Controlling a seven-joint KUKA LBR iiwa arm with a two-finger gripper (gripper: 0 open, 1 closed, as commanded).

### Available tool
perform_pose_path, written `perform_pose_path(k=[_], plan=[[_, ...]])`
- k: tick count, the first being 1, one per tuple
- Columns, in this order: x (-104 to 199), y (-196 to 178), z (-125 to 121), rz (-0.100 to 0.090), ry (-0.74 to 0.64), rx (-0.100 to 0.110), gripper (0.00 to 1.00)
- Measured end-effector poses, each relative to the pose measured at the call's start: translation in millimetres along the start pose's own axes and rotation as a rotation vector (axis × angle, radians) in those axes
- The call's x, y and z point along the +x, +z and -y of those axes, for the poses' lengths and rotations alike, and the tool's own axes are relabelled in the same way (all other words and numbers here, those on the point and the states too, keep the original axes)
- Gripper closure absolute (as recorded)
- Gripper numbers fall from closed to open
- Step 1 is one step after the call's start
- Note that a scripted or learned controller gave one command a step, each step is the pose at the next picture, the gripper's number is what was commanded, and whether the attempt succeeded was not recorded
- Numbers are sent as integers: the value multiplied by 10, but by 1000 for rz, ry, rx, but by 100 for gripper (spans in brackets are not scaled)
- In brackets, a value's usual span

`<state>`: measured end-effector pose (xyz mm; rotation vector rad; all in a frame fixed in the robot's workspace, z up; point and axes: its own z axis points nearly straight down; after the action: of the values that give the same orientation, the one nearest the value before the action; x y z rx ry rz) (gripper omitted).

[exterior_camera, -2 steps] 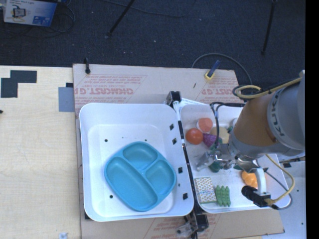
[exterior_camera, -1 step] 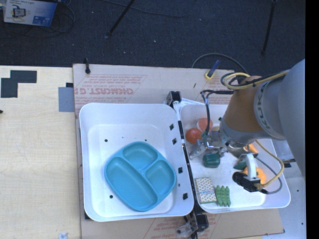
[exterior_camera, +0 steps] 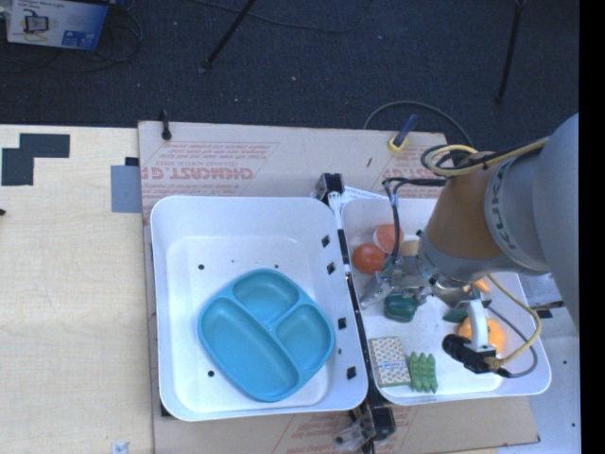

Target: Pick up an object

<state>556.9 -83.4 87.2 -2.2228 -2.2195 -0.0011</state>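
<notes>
Positioning at the Right Bin: Pick Status

**Target.** The green object (exterior_camera: 402, 307), dark and rounded, lies in the right bin (exterior_camera: 541, 378), in the bin's left half about midway along its length.

**Tool.** The gripper (exterior_camera: 405, 284) is low over the bin, directly above the green object and very close to it. Contact cannot be confirmed. Whether the gripper is open or closed cannot be told from this view, and nothing is visibly held.

**Nearby items, right bin.**
- A red ball (exterior_camera: 367, 256) lies near the left wall, just beyond the gripper.
- A pale orange object (exterior_camera: 385, 235) lies beside the ball, toward the far wall.
- A patterned card (exterior_camera: 388, 359) lies flat at the near left corner.
- A green ridged piece (exterior_camera: 423, 372) lies just beside the card.
- An orange object (exterior_camera: 493, 332) lies to the right, partly hidden by the wrist hardware.

**Arm.** The arm (exterior_camera: 529, 197) enters from the right and covers the bin's far right corner.

**Left bin.** The left bin (exterior_camera: 189, 225) holds a blue divided plate (exterior_camera: 265, 334), set at an angle.

**Base.** Both bins rest on cardboard (exterior_camera: 217, 164).
</notes>
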Motion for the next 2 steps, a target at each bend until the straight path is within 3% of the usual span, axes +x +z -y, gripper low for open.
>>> perform_pose_path(k=[1, 2], plan=[[-71, -7, 172, -1, -1, 4, 0], [-74, -80, 173, -4, 2, 10, 100]])
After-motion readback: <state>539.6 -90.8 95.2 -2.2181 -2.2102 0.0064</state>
